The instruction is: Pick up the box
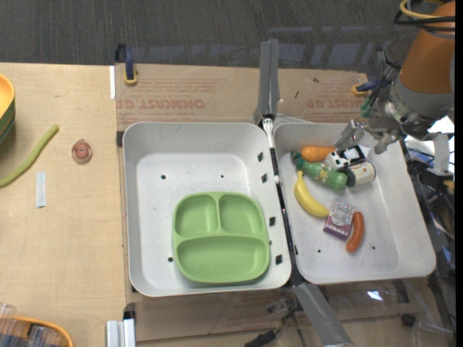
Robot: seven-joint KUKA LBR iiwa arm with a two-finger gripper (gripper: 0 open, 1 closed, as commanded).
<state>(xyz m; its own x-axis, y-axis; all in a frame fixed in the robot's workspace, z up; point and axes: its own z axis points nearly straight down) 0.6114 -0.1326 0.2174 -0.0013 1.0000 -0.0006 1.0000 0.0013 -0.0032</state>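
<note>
The small box (338,218), clear-wrapped with a purple base, is lying in the right bin (405,259) between a banana (309,199) and a red sausage-shaped toy (354,233). It is sitting toward the camera from the gripper (367,137), which is hovering over the bin's far edge; whether its fingers are open I cannot tell. A green divided plate (221,237) is resting in the left bin (145,194).

Cam setup: 1 fixed overhead view, angled down on bench.
Looks from above at a slant, mid-range; takes in both white bins side by side, left bin (137,194) and right bin (405,259), w/ cardboard backing (188,96) toward top of frame, wooden bench top (65,251) at left, dark floor (181,13) beyond. Arm (427,56) enters from frame right, cropped at edge. No 2nd view, so no overlap to log.
</note>
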